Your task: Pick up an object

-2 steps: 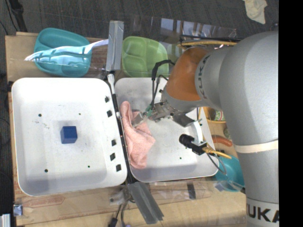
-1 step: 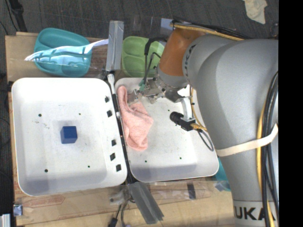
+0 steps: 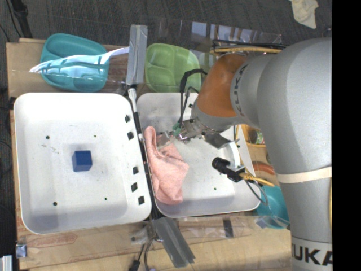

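Grey arm housing (image 3: 299, 123) sits nearest the camera, covering much of the right bin (image 3: 194, 205). My gripper (image 3: 179, 133) is low in that bin; whether it is apart or together, I cannot tell. Pink cloth (image 3: 168, 171) lies just beside it, toward the bin divider, long axis running along the divider. Blue cube (image 3: 82, 160) sits well apart in the left bin (image 3: 34, 208).

We see even, fairly bright light overhead; the white bins (image 3: 67, 117) glare slightly, soft shadows pool along their near walls, and the arm (image 3: 293, 123) looks mildly blurred.
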